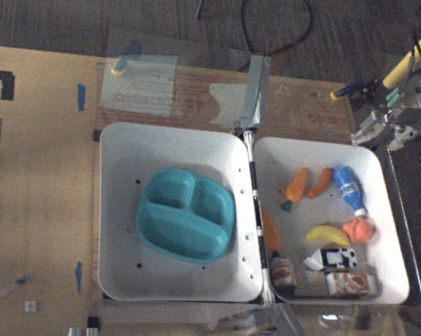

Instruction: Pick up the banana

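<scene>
— Cartons lay nearest the lens, didn't they, at the front wall of the right bin point(398, 238)?

— Yes: a cow-patterned carton point(332, 258) and a small box point(349, 284), with a little jar point(282, 271) beside them. Just behind the cow-patterned carton sat the banana point(328, 235), lying flat on the bin floor, curved, its ends free, near a pink lump point(359, 229) to its right.

— Why flat and loose like that?

— It looked scattered with the rest, so a grasp from above seemed possible; the pink lump and the carton crowded it, which I judged could spoil a descent.

— What lay further out?

— A blue bottle point(348, 189) behind the pink lump, two carrots point(295, 186) toward the back, another orange piece point(269, 231) against the divider. The left bin point(114, 265) held a teal divided tray point(186, 214).

— And the claw point(381, 131)?

— It hung beyond the right bin's far corner, well apart from the banana, carrying nothing; its fingers appeared spread, though small in the view.

— Any writing?

— Faded mirrored lettering on the worktop point(33, 185) behind the bins, unreadable. Labels on the box and jar were too small to read.
</scene>
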`<act>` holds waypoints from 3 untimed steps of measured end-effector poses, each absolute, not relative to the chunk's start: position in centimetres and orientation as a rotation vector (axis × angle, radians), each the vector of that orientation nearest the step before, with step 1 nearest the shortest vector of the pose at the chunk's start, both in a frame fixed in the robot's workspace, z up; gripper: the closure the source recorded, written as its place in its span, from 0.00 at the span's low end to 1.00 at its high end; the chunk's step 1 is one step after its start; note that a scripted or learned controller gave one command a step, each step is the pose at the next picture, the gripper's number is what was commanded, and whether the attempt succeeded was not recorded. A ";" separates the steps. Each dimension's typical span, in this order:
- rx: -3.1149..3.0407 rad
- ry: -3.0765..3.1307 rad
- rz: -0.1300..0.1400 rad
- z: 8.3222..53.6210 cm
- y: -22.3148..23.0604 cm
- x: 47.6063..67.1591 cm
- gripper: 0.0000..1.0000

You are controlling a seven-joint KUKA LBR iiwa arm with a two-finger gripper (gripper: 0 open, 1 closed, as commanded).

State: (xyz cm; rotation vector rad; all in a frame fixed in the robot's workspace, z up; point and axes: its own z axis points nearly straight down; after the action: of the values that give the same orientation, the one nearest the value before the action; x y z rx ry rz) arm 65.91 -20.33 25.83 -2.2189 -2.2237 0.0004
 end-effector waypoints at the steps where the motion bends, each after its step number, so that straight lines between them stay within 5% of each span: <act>1: -1.985 -2.435 0.000 19.1 -17.1 57.5 0.00; 2: -2.136 -2.315 -0.009 8.8 -15.9 53.5 0.00; 3: -2.544 -1.853 -0.011 8.8 -15.1 50.4 0.00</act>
State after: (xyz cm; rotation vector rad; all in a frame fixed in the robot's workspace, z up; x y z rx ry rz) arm 50.36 -15.11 8.85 -2.5438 -1.8529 -0.0114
